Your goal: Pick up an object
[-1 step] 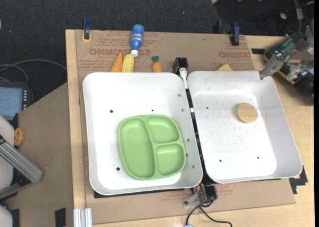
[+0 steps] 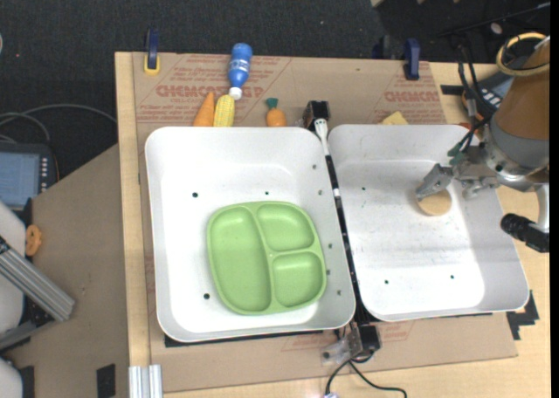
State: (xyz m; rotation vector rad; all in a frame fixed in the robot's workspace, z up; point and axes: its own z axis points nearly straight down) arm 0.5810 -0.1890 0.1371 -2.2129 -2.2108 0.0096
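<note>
Below the tool (image 2: 454,180), in the right bin (image 2: 410,274), we see a small tan round object (image 2: 434,204) lying on the white floor near the bin's upper right part. The tool hangs just over it; one grey finger (image 2: 431,183) slants down to the object's upper left edge, and the other sits to its right. The fingers look spread apart, with the object under the gap and nothing clamped between them. The arm (image 2: 524,117) comes in from the right. In the left bin (image 2: 175,213) lies a green divided plate (image 2: 265,256). On the worktop (image 2: 349,82) behind the bins we see a corn cob (image 2: 224,110), a carrot (image 2: 275,114) and a small bottle (image 2: 239,66).
</note>
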